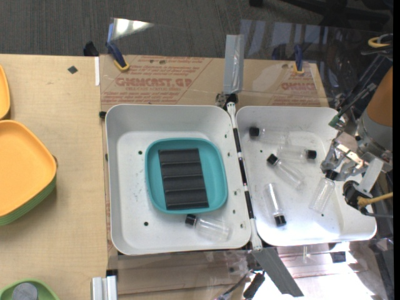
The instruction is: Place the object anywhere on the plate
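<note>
- My claw point(333, 167) hangs over the right edge of the right bin point(300, 230), centre-right of the frame; whether it's apart or together I cannot tell.
- Clear vials with black caps lie scattered in that bin; the nearest point(321, 197) sits just below the claw.
- The teal plate point(153, 180) rests in the left bin point(125, 136), with one vial point(208, 226) lying just off its lower rim.
- I judge the pick comes first: drop straight over the nearest vial, straddle its barrel across the short axis, and grip mid-body so it doesn't roll out.
- Then lift clear of the divider before crossing left.
</note>
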You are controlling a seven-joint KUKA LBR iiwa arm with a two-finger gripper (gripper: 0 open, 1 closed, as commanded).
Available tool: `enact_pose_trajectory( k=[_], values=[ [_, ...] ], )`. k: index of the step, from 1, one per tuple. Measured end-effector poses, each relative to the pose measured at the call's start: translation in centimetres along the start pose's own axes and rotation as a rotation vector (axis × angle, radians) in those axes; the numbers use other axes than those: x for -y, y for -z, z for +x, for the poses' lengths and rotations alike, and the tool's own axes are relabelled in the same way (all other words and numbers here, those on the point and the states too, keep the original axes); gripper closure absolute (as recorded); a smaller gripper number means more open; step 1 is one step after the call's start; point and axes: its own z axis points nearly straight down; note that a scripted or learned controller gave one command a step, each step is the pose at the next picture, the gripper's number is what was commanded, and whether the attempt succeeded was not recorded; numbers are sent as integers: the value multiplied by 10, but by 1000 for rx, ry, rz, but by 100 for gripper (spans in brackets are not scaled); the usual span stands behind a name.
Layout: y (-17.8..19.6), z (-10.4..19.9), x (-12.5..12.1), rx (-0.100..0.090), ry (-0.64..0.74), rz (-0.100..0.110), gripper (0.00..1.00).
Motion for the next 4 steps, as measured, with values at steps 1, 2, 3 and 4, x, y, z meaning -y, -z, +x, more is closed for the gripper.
enact_pose_trajectory(
  k=[1, 2, 3, 4],
  values=[
    [8, 0, -1, 3, 4, 2, 100],
    [15, -1, -1, 7, 8, 4, 100],
    [22, -1, -1, 11, 11, 7, 100],
    [30, -2, -2, 15, 15, 10, 100]
  ],
)
